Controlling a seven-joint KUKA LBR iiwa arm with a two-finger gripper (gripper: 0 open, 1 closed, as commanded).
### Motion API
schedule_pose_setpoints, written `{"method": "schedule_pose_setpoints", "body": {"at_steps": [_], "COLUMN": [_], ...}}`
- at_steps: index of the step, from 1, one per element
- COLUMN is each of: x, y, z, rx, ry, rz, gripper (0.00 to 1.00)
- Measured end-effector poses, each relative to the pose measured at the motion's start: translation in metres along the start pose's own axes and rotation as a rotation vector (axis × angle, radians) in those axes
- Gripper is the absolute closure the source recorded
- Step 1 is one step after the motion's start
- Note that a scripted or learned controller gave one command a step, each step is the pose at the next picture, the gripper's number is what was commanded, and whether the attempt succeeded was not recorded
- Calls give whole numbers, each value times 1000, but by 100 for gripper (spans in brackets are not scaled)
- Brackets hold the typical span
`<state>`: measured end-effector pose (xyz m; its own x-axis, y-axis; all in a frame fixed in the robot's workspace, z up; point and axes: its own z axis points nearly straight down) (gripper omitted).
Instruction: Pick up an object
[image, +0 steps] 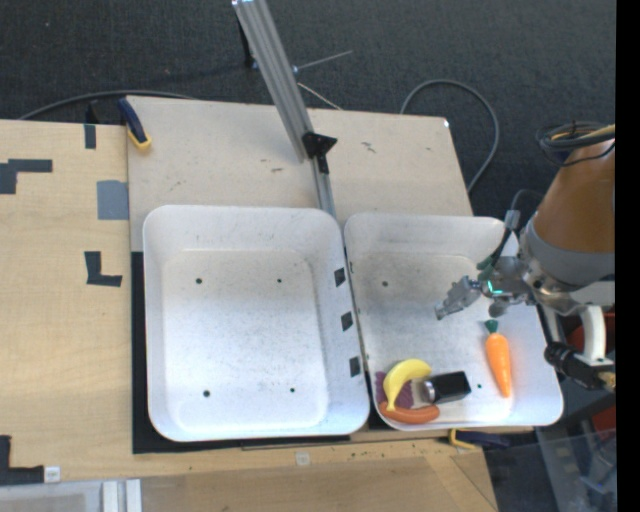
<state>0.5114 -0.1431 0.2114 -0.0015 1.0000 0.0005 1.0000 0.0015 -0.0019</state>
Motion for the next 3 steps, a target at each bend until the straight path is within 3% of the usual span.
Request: {"method": "schedule_pose_setpoints", "body": {"at_steps": [2,3], "x": [-10,-10], "y": [-3,-3], "z": [116,122], "rx": [7,-1], "ry": [1,-1], "rz": [1,1], "gripper": [0,0]}}
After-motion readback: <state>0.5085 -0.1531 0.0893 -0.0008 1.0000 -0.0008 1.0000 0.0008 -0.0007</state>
